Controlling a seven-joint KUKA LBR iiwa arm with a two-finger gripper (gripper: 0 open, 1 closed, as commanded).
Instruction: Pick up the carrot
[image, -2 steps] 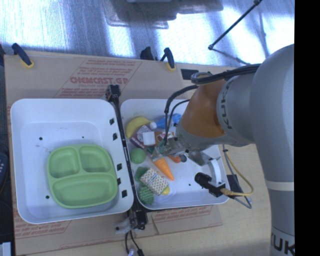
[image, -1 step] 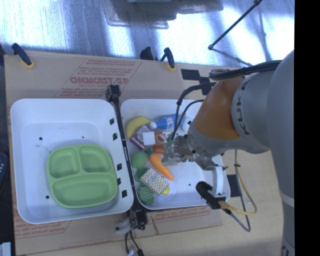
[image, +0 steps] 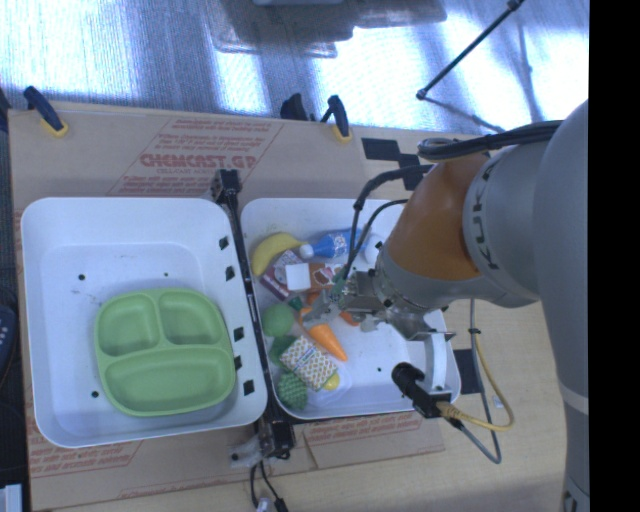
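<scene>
End effector (image: 340, 297) sits low in the right bin (image: 425, 395), just at the upper end of the carrot (image: 327, 340); can't tell how far open it is or whether it has hold of anything, since the grey/orange wrist blocks most of it. Carrot lies near the middle of the right bin, tilted, fat end up-left toward the end effector, tip pointing down-right, w/ clutter packed on its left side. Judging by that, the step is closing in for the grasp. To do it well: come down straight over the carrot's thicker half, jaws across its short axis, not along it, so the taper doesn't squirt out; keep clear of the patterned yellow block (image: 309, 362) touching it below-left & the green ball (image: 279, 320) beside it. Carrot looks smooth, glossy, hard plastic, cone-shaped, prob. slippery. Banana (image: 272, 250) is curved, smooth yellow; a small bottle w/ blue label (image: 328, 245) lies near the top. Left bin (image: 60, 250) holds a matte green divided plate (image: 165, 352) w/ three compartments. Bins are shallow white plastic on a cardboard-covered tabletop (image: 150, 150).
</scene>
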